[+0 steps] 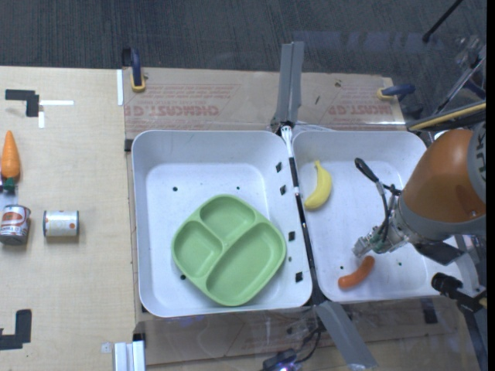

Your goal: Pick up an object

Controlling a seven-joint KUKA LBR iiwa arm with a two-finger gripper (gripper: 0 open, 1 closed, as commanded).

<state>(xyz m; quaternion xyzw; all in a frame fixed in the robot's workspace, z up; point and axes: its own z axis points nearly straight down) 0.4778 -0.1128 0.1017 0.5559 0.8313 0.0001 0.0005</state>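
- Sausage (356, 273) (small orange-red piece, could be a toy hot dog) lies flat on floor of right bin (340, 161), near front edge. Looks like the likely target, judging by where the arm is.
- Claw (374, 242) is low in right bin, just above/beside the sausage's upper end. Touching or just apart: can't tell from this angle.
- Claw state: can't tell, tip too small and cluttered w/ cables to read.
- Nothing visibly held; sausage sits on bin floor, not lifted.
- Banana (319, 185) also in right bin, toward back-left, well apart from claw. Untouched by the look of it.
- Green divided plate (229, 249) sits in left bin (147, 207), not in play.
- On counter (77, 130) left of the bins: carrot (9, 154), two small cans (14, 224) (61, 225). Out of the way.
- Progress est.: approach done, arm at pick height. Left: secure grip on sausage, lift clear of bin. Pick not yet achieved as far as visible.
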